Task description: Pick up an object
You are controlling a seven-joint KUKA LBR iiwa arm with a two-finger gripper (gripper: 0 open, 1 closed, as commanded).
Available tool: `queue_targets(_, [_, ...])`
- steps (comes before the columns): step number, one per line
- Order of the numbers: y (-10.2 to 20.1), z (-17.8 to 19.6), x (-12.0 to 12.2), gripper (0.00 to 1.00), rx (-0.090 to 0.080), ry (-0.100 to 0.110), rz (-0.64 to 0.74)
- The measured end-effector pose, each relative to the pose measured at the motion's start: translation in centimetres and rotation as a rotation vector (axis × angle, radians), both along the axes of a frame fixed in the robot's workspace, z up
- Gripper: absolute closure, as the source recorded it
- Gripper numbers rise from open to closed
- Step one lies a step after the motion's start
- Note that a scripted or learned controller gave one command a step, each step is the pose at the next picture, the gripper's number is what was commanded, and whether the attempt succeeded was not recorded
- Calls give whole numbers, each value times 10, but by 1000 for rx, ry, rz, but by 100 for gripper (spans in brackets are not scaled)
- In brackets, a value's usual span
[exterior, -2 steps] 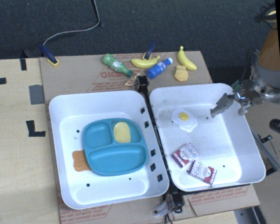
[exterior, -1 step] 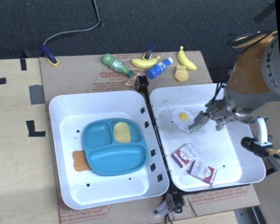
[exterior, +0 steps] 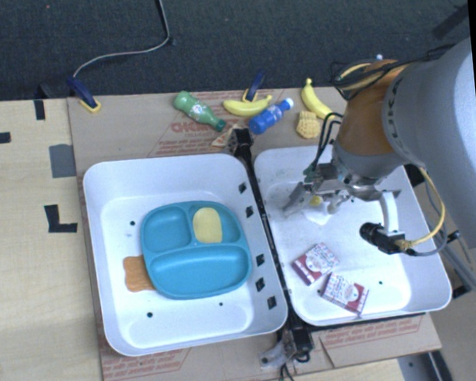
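The gripper point(exterior: 316, 203) hangs low in the right bin point(exterior: 416, 298) over a small white object point(exterior: 319, 215), its state I cannot tell, and two light, flat packets point(exterior: 315, 262) below it probably slip, so pinch their edges.

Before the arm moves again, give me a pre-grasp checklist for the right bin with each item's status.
1. Gripper over the right bin: ok.
2. Something between the fingers: cannot tell; a small white object lies just under them.
3. Finger opening: cannot tell.
4. Other targets available: ok, two red-and-white packets lie flat in the same bin.
5. Packets separated for a clean grasp: not ok, they sit close together.
6. Black cable connector away from the packets: ok.
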State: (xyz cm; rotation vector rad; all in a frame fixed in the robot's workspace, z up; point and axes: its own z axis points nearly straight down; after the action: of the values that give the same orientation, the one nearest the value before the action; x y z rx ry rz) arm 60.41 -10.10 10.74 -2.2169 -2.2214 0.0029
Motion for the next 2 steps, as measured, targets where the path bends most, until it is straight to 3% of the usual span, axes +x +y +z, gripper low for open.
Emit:
queue_targets(1, [-27, -21, 65, 0, -3, -8, 0])
queue_targets(2, [-22, -21, 43, 0, -4, -7, -1])
